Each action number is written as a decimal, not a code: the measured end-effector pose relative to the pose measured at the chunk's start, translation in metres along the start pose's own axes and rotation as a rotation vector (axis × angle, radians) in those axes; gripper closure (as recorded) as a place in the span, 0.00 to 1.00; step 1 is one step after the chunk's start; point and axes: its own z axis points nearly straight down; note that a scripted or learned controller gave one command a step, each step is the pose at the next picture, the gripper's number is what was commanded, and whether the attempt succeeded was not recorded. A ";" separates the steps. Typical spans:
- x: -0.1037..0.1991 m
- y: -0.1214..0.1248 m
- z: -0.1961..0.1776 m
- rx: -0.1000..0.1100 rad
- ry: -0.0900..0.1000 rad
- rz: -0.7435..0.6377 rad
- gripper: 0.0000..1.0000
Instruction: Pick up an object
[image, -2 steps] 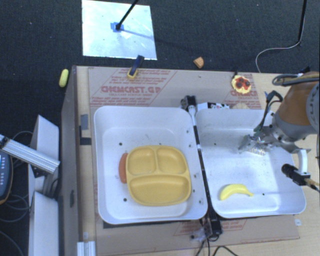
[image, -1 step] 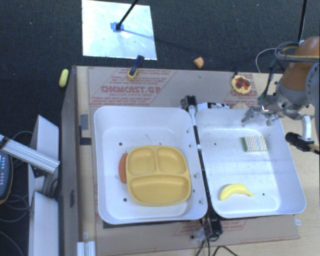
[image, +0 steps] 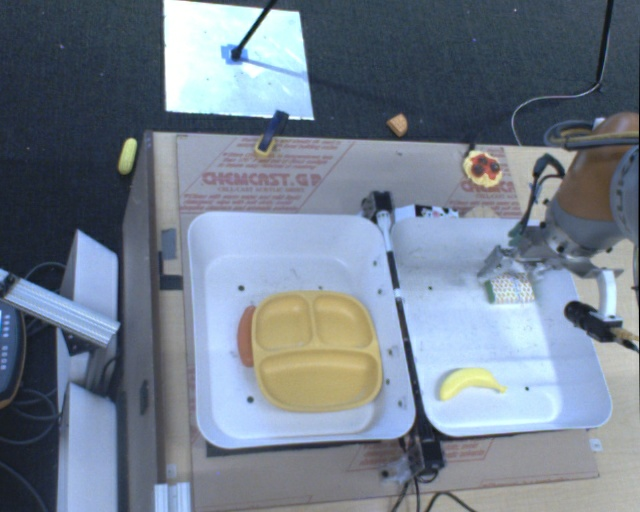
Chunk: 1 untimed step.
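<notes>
Sponge block (image: 511, 290) sits just below my fingers (image: 497, 264), which are spread open and hold nothing; closing off-centre could nudge it aside, I judge.

**Readable text on the bench**

I can read one mark: red letters "CHEMCAST GP" on the brown protective sheet (image: 262, 180) behind the left bin. Smaller red print repeats across that sheet, too blurred for me to read.

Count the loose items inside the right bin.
2: a banana near the front edge, and a small checkered block toward the back, right beneath the pincer. The arm may hide more.
</notes>
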 end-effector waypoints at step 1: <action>0.000 0.001 -0.012 -0.005 -0.001 -0.002 1.00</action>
